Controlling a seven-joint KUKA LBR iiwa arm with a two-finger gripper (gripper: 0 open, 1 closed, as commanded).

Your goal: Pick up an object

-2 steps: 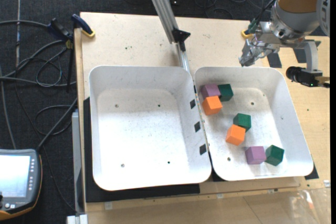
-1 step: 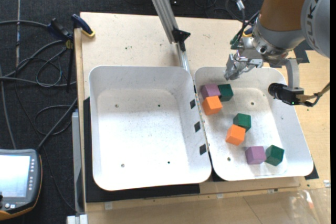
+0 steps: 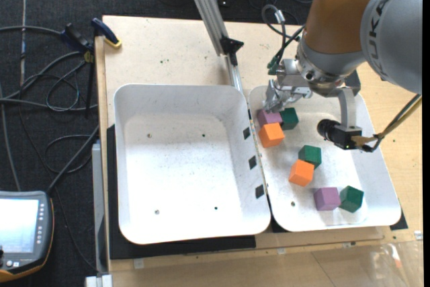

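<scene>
While no readable writing or brand shows anywhere, a grey arm with an orange band reaches from the right over the right bin [image 3: 376, 208]. Its gripper [image 3: 274, 104] hangs just above a purple block [image 3: 269, 117], which touches an orange block [image 3: 272, 134] and a green block [image 3: 289, 119]; whether its fingers are spread or pressed together cannot be told. More green, orange and purple blocks lie farther down that bin. Beside it sits the left bin [image 3: 127, 101]. A slanted metal rail [image 3: 205, 0] crosses the bench above.
</scene>
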